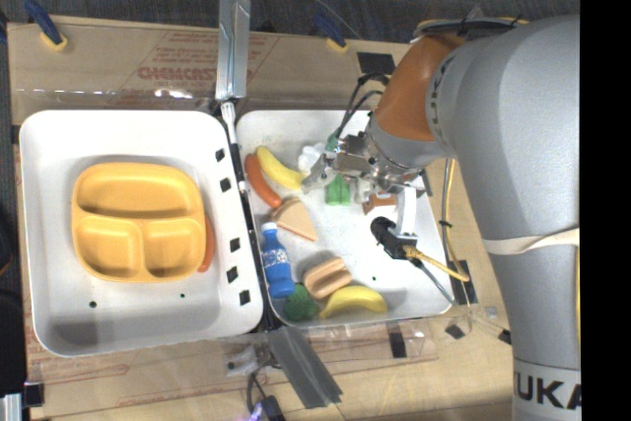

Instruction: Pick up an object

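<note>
While the gripper (347,175) sits over the green block (338,190) mid-bin (434,306) (can't tell its state), I'd guess it's light, rigid; pinch its flat sides.

The arm (493,113) covers the right bin's (296,128) far corner; the gripper's (347,175) fingers are too cluttered to read.

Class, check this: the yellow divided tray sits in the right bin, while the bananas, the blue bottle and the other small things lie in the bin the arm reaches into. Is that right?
Not quite. The camera view shows the yellow divided tray in the left bin, not the right. The rest holds: the bananas, the blue bottle and other small things lie in the right bin, where the arm reaches in.
</note>
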You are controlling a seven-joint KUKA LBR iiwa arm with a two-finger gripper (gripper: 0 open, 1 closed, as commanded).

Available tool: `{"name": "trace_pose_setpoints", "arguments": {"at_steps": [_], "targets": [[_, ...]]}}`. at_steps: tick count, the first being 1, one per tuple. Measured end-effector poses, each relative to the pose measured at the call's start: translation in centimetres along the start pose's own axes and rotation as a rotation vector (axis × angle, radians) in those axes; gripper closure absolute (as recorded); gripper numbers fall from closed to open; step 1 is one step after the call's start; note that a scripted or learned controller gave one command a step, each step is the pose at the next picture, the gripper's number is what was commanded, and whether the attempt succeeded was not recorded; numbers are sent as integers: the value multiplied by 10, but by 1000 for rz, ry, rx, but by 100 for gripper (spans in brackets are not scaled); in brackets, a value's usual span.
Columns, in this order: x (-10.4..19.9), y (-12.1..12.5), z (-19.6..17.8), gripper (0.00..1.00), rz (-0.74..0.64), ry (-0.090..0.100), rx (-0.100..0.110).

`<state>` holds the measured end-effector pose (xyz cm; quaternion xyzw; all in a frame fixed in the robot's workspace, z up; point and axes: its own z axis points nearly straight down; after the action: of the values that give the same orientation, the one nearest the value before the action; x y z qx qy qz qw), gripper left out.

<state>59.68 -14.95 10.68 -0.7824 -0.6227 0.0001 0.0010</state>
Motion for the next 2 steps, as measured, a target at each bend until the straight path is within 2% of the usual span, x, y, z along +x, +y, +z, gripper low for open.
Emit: {"name": "trace_pose_setpoints", "arguments": {"at_steps": [1,2], "targets": [[-17,25,14,0,-31,9,3],[6,-32,16,0,63,-1,4]]}}
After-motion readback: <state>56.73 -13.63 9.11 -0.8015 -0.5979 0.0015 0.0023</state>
